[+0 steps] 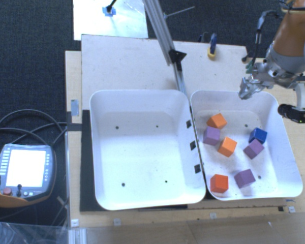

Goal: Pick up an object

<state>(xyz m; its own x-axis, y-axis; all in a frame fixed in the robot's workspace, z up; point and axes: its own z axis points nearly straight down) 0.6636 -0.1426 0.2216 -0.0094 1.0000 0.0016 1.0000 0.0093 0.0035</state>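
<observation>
dark carpet floor, pale wooden bench (142, 60) with two white bins side by side. arm (294, 29) enters from the right; pincer (247, 91) hangs over the top rim of the right bin (290, 151). can't tell how it is set, too small and blurred; nothing seen in it, touching no block. all blocks lie below the pincer in the right bin: orange block (217, 120) nearest, down-left; purple block (212, 135) just under that; second orange block (227, 146) further down; blue block (258, 134) down-right with a purple block (253, 148) beside it; red-orange block (219, 183) and purple block (244, 178) farthest. left bin (99, 151) far left. handheld screen (23, 174) on the floor.
</observation>
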